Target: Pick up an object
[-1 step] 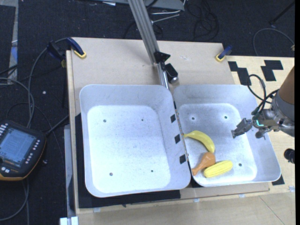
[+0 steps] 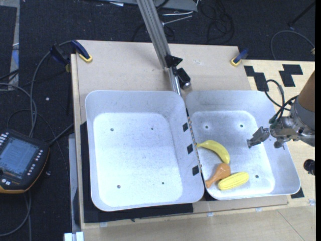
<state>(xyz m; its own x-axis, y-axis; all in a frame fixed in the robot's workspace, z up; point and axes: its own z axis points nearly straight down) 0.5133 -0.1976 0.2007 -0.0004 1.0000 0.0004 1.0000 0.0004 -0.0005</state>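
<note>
Three toy foods lie in the right bin, near its front left. A yellow banana curves beside the divider. Just below it an orange drumstick-shaped piece touches a yellow corn cob. My gripper hangs over the right side of this bin, to the right of the banana and above the corn, apart from both. Nothing shows held in it. The grey wrist enters from the right edge.
The left bin sits beside the right one, with black clips along the shared rim. A slanted metal pole with a clamp ends at the bins' back junction. A control pendant lies on the floor at the left.
</note>
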